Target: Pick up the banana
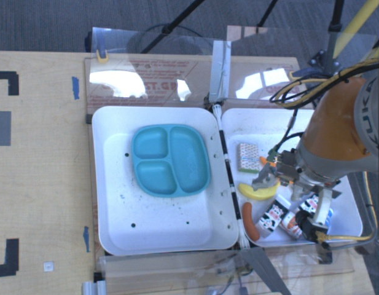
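A yellow banana (258, 193) lies in the right bin (235, 118), near its left wall and toward the front. My gripper (268, 174) hangs right over the banana's upper right side, below the grey wrist and the orange band. The wrist hides the banana's right end. I cannot see whether anything sits between the gripper's parts.
In the right bin a patterned sponge-like block (248, 156) lies behind the banana, a red hot dog (250, 220) in front of it, and two black-and-white cartons (274, 217) at front right. The left bin (109, 183) holds a teal divided plate (171, 160). Cables run off to the right.
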